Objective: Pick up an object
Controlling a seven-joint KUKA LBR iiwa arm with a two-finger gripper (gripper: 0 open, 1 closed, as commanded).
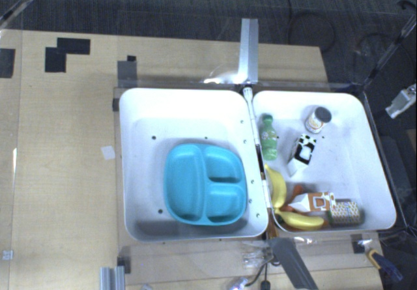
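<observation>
The left bin (140,119) holds a blue divided plate (206,184), lying flat toward its front. In the right bin (365,152) a small green bottle (268,136) lies against the dividing wall. A round silver-topped jar (318,117) stands near the back. A white bottle with a black label (301,150) lies in the middle. Two yellow bananas (278,189) (301,220) crowd the front left corner, with an orange and white packet (313,203) and a grey-green mesh block (344,212) beside them.
A metal post (249,47) stands behind the seam between the bins. A pale grey part (401,102) pokes in at the right edge, above the right bin's back corner. Wooden bench top (58,171) spreads to the left. Cables lie on the dark floor behind.
</observation>
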